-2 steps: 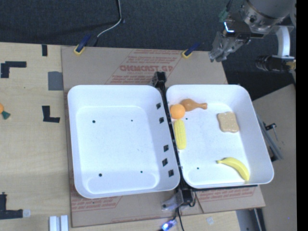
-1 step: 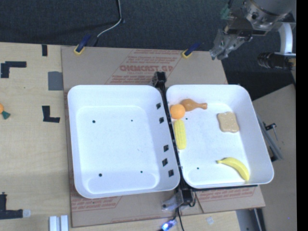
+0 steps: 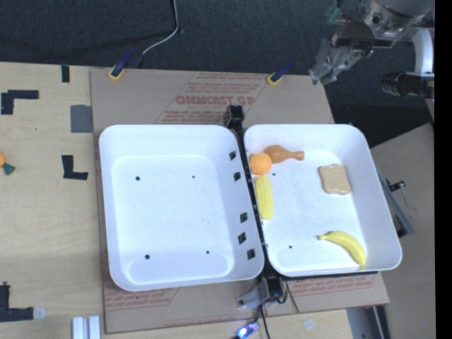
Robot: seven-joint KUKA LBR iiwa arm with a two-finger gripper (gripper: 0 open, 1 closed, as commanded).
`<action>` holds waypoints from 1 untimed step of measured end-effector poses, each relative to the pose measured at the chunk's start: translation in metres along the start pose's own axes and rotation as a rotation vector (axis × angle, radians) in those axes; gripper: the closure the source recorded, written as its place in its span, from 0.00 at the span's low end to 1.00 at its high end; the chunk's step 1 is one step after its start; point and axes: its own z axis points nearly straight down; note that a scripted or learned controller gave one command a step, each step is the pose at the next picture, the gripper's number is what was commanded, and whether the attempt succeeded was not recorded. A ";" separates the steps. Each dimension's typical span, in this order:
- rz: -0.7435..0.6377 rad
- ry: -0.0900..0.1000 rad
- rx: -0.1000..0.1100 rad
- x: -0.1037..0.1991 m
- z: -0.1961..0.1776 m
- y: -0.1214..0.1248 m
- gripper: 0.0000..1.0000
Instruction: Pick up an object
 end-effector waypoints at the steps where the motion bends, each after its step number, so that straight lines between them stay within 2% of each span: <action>1: -0.001 -0.001 0.000 0.001 -0.010 0.000 1.00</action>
